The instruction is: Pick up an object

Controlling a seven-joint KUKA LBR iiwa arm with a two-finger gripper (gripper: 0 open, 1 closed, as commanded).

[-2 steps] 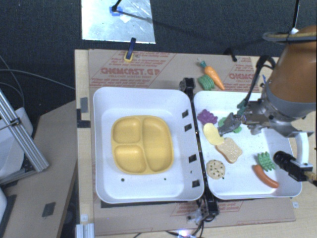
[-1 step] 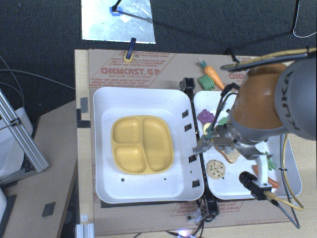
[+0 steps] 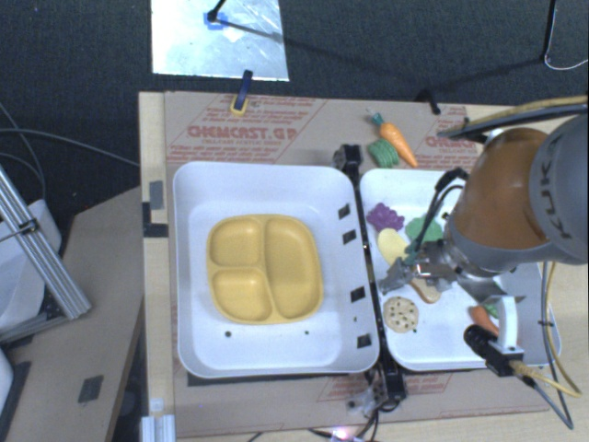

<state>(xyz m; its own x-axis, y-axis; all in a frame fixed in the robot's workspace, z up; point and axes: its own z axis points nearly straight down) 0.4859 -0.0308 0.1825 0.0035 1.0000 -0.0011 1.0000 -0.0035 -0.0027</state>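
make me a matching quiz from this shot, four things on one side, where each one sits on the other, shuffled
Things:
1. yellow divided plate
2. toy carrot
3. cookie
4. purple grapes

Places:
A. on the cardboard beyond the bins
B. right bin, near its front edge
C. middle of the left bin
D. right bin, toward its back left part

Pairs: 1-C, 2-A, 3-B, 4-D

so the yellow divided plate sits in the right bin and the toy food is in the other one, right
Not quite: the camera view shows the yellow divided plate in the left bin. The toy food, like the cookie and purple grapes, is in the other bin, the right one.
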